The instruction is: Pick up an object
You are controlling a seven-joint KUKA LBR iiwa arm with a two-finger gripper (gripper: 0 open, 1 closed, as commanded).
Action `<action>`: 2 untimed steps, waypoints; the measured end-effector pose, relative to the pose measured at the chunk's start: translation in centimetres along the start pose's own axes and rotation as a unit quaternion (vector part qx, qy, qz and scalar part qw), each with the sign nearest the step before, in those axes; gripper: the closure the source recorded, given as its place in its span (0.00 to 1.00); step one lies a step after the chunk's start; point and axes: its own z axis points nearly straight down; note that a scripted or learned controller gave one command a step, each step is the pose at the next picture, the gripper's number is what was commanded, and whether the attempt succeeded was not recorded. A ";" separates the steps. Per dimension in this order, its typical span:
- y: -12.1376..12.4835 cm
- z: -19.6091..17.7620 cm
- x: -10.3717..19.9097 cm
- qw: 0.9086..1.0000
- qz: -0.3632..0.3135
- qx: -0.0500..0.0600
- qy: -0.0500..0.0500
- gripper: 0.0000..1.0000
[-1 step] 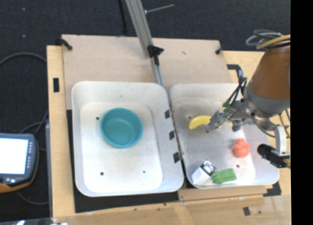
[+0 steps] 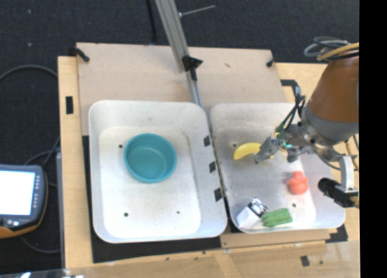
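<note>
From the camera above the bench, two shallow white bins sit side by side on a tan board. The left bin (image 2: 109, 210) holds a single teal bowl (image 2: 150, 157), standing upright and open to the camera, a little left of the bin's middle and well apart from every wall.

The right bin (image 2: 242, 119) holds four things. A yellow banana (image 2: 247, 150) lies near the bin's middle, closer to the left bin than anything else in there apart from the box. An orange-red lump (image 2: 296, 183) rests on the far side of the banana from the bowl, nearer the bin's front. At the front edge, a green block (image 2: 277, 217) lies tilted, and a small white box with dark markings (image 2: 251, 211) sits just beside it, on the side toward the bowl; the two look to be touching.

The arm (image 2: 335, 98), with its orange band, comes in over the right bin. Its gripper (image 2: 268, 149) hangs right at the banana's end that points away from the bowl. One dark finger overlaps that end, but I cannot tell whether the fingers are apart or closed, nor whether the banana lies between them
</note>
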 end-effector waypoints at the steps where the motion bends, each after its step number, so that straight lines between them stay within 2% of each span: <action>1: 0.7 5.9 0.3 1.000 0.002 0.003 -0.001 0.00; 2: -0.5 11.4 -0.1 1.000 0.001 0.004 -0.001 0.00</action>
